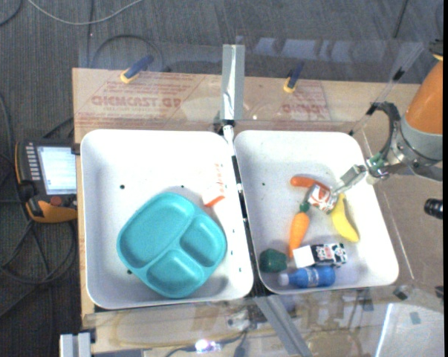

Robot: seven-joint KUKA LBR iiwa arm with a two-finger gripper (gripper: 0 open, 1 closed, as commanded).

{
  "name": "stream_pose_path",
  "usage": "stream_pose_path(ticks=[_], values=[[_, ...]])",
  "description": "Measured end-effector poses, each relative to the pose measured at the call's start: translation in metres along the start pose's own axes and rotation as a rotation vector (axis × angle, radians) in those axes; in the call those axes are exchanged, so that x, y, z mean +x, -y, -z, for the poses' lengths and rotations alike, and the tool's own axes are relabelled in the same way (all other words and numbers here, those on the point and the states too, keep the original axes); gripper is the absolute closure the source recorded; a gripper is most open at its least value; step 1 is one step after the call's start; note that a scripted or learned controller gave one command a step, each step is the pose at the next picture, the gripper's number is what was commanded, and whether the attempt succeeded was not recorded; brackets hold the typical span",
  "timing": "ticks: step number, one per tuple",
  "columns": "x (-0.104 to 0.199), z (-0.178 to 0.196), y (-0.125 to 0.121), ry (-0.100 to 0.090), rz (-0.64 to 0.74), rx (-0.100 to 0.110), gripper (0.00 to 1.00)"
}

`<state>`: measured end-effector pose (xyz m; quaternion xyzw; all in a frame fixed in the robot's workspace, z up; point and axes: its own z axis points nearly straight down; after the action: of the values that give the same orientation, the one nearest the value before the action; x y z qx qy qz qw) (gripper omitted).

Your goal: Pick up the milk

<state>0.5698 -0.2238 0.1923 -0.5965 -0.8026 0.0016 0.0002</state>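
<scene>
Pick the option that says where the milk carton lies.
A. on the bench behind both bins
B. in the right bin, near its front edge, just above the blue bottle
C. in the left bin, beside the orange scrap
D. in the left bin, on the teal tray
B: the milk carton lies in the right bin near its front edge, right above the blue bottle and below the carrot.

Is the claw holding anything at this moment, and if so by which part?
Cannot be told. The claw is low in the right white bin, beside a small red-and-white object; the black-and-white milk carton lies apart, untouched.
</scene>
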Motion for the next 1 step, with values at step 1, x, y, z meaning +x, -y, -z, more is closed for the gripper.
stream_pose_path(ticks=[1], values=[[-0.0088,-0.0723,-0.0325,0.015,0.023,-0.032,0.0]])
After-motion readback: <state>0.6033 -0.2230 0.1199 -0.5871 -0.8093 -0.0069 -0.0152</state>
